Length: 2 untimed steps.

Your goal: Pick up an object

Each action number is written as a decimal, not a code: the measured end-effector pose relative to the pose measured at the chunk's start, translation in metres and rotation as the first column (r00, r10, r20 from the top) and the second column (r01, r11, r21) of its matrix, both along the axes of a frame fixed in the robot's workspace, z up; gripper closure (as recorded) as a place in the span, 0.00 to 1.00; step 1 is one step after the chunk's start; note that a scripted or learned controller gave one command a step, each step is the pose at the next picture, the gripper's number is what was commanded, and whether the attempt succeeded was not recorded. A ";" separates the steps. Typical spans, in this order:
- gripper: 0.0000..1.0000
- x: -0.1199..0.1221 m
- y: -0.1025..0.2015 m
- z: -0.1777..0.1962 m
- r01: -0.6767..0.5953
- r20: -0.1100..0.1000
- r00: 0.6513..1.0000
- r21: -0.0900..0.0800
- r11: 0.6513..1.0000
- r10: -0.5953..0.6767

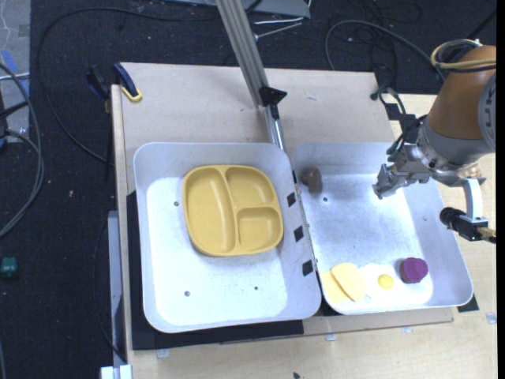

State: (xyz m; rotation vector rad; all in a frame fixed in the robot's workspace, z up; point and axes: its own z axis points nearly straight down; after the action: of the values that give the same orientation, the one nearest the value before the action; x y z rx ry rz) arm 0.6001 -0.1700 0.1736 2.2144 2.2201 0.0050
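Right bin [442, 235], your items: brown lump [312, 179] at upper left corner; yellow slice [347, 281], small yellow ball [385, 282], purple ball [413, 270] along the lower edge. Left bin [158, 212]: yellow divided tray [233, 209]. Gripper [389, 181] hangs at right-centre, nothing visibly held; finger spread too blurred to tell.

We see two white bins, left [158, 290] and right [442, 235], of smooth matt plastic with faint speckling. The yellow divided plate [233, 210] looks like smooth plastic with a soft sheen. The bench top [197, 105] reads as pale matt wood. The slanted pole [241, 38] is ribbed bare metal. The arm's orange band [458, 101] is glossy, and the gripper [388, 181] dull grey metal.
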 end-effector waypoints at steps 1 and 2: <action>1.00 0.001 0.000 0.036 0.000 -0.001 1.000 0.000 1.000 0.000; 1.00 -0.001 0.052 0.030 -0.005 -0.007 1.000 0.004 1.000 0.005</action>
State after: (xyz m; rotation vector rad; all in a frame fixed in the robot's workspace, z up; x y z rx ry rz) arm 0.5991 -0.1180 0.2035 2.2142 2.2309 0.0010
